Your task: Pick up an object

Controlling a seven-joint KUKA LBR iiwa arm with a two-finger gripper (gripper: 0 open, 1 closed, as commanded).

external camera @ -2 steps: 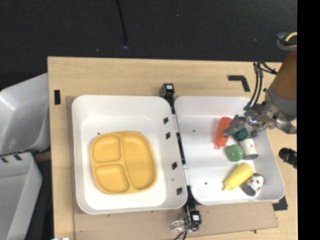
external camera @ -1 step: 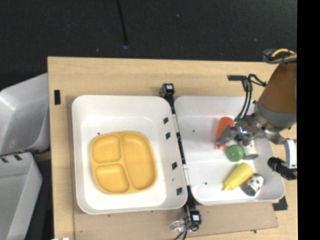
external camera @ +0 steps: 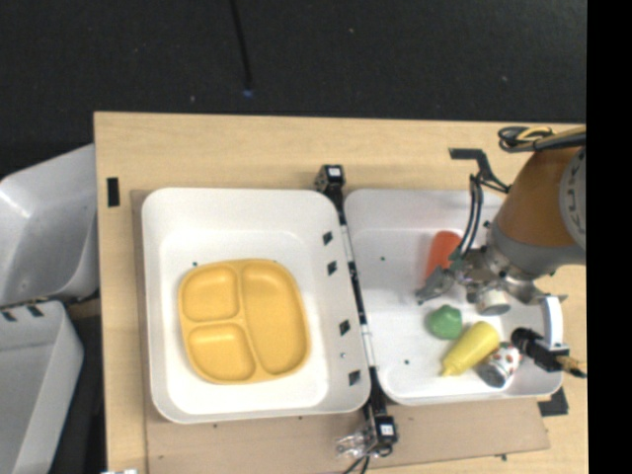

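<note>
The right bin (external camera: 395, 235) holds an orange carrot-shaped piece (external camera: 441, 251), a green lump (external camera: 445, 321), a yellow bottle-shaped piece (external camera: 468, 348) and a small white and red item (external camera: 502, 367). My gripper (external camera: 446, 280) reaches in from the right and hangs low over the bin. It sits just below the orange piece's lower end and just above the green lump. I see nothing held in it. The wrist hides part of the bin floor behind it.
In the left bin (external camera: 158, 265) lies a yellow divided plate (external camera: 242, 319). A hinge strip with black clips (external camera: 351, 284) runs between the bins. Cables (external camera: 479, 181) trail near the right bin's far rim. A white housing (external camera: 39, 225) stands left of the bench.
</note>
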